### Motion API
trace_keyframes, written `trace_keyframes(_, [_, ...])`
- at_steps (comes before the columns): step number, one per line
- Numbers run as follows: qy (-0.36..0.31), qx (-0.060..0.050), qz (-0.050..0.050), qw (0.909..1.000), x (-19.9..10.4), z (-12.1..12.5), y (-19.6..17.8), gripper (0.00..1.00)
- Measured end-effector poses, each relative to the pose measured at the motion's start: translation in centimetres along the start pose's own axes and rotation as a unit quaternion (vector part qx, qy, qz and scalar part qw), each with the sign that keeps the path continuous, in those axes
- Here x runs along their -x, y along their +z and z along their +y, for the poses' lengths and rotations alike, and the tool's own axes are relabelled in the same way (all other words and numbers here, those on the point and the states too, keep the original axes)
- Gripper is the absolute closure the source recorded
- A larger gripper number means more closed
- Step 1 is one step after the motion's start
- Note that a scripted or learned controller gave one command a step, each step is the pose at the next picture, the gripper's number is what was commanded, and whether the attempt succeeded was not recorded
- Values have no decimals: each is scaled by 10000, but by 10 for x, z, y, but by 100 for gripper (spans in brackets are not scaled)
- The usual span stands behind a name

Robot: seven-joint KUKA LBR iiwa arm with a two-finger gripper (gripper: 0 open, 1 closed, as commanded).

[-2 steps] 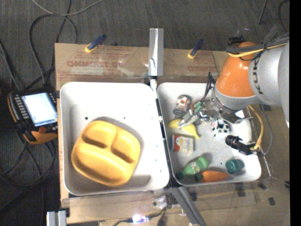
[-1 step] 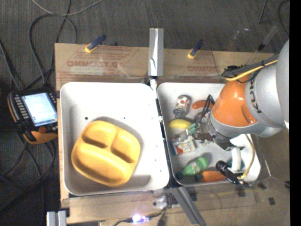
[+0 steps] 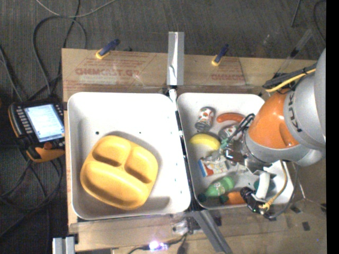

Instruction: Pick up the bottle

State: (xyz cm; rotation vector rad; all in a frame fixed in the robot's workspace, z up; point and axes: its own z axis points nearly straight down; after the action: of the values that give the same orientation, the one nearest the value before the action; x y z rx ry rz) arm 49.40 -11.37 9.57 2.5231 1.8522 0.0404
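Dark carpet floor (image 3: 132, 15) strewn with cables (image 3: 53, 15).

Light falls evenly from above, bright on the two white bins (image 3: 127, 102) and dim on the dark floor (image 3: 32, 41) around the counter (image 3: 132, 70). The yellow tray (image 3: 120, 171) throws a soft shadow to its lower right. The handheld screen (image 3: 45, 119) glows pale. The picture is grainy and soft; small things in the right bin (image 3: 233, 100) look slightly blurred, perhaps from motion.
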Motion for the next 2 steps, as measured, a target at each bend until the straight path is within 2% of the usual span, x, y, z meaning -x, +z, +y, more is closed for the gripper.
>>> trace_keyframes(1, [24, 44, -40, 10000, 4, 2, -12, 100])
trace_keyframes(2, [60, -137, -89, 9998, -43, 29, -86, 100])
